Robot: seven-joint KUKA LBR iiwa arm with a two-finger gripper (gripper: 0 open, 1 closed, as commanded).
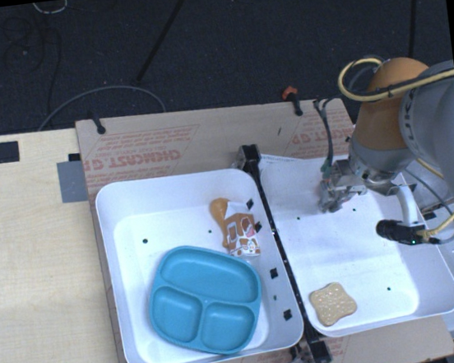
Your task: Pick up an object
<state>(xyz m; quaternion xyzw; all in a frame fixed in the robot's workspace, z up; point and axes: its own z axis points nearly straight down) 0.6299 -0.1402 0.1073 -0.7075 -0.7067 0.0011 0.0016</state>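
A: Cracker [333, 303] lies in the right bin [441, 298], well below the pincer [330, 201], toward the near edge; nothing is picked yet, I'd say.
B: Next move?
A: Swing down that way and drop over it. The tray [203, 299] and the packet [242, 236] sit in the left bin [125, 223], off to the pincer's left.
B: Is the pincer open?
A: Can't tell; I see nothing in it.

The counter [28, 244] is pale wood, with a cardboard sheet [172, 142] lying over its right part. Two white bins sit side by side on the cardboard, the left bin [122, 232] touching the right bin [377, 314].
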